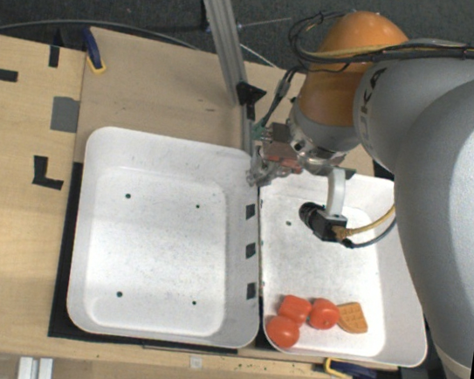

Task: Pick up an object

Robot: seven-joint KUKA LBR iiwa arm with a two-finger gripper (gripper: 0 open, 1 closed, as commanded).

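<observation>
Three red rounded objects [294, 308] [324, 315] [283, 331] lie bunched in the near corner of the right bin [387, 251]. A tan-orange wedge [353, 317] rests just right of them, touching the cluster. My gripper [267, 164] hangs at the far left corner of the right bin, over the rim by the divider between the bins. It is well away from the objects, which lie toward the bin's near edge. Nothing shows between the gripper and the bin floor.
The left bin [160, 234] sits beside the right one, their rims overlapping at the middle. A slanted metal pole [228, 42] runs down to the gripper's spot. A black wrist part with cable [325, 222] hangs over the right bin. The arm's grey body covers the right side.
</observation>
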